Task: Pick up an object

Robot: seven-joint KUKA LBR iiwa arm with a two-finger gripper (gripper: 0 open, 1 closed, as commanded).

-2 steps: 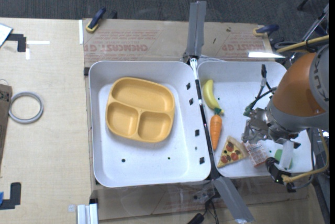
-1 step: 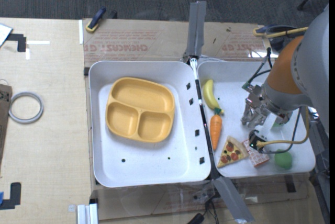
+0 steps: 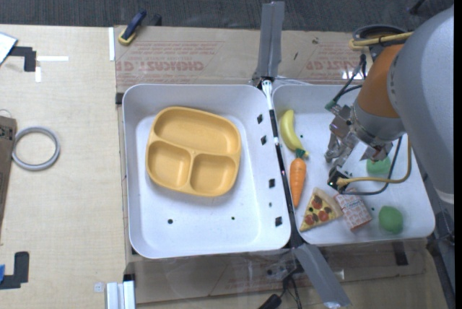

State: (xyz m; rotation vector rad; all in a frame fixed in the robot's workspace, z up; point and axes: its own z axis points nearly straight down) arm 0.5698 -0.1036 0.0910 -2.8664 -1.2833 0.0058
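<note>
1. Pizza slice [image 3: 318, 210] lies nearest you, at about 7 o'clock in the right bin [image 3: 317, 104], its tip pointing toward 12 o'clock.
2. Just at its 3 o'clock you see a small red-and-white packet [image 3: 354, 212], touching or nearly touching the slice; you cannot tell which.
3. At 3 o'clock of the packet, apart from it, a green ball [image 3: 390, 219] sits near the bin's 5 o'clock corner.
4. Farther in, a carrot [image 3: 297, 177] lies along the bin's 9 o'clock wall, leafy end toward 12 o'clock, just above the pizza slice.
5. At 3 o'clock of the carrot the gripper [image 3: 338, 156] hangs over the middle of the right bin. From this angle you cannot tell whether it is wide or narrow, nor whether it has anything in its grasp.
6. A second green object [image 3: 377, 164] shows at the gripper's 3 o'clock, partly hidden behind it.
7. A banana [image 3: 289, 128] lies at 12 o'clock of the carrot, its lower end almost meeting the carrot's leaves.
8. In the left bin [image 3: 130, 177] a yellow divided plate [image 3: 193, 151] rests flat, toward 11 o'clock.
9. On the bench at 9 o'clock of that bin lies a grey tape roll [image 3: 34, 148].
10. Farthest, at 12 o'clock of both bins, a cardboard sheet [image 3: 195, 58] carries a blue-and-yellow tool [image 3: 132, 26] at its left corner.
</note>
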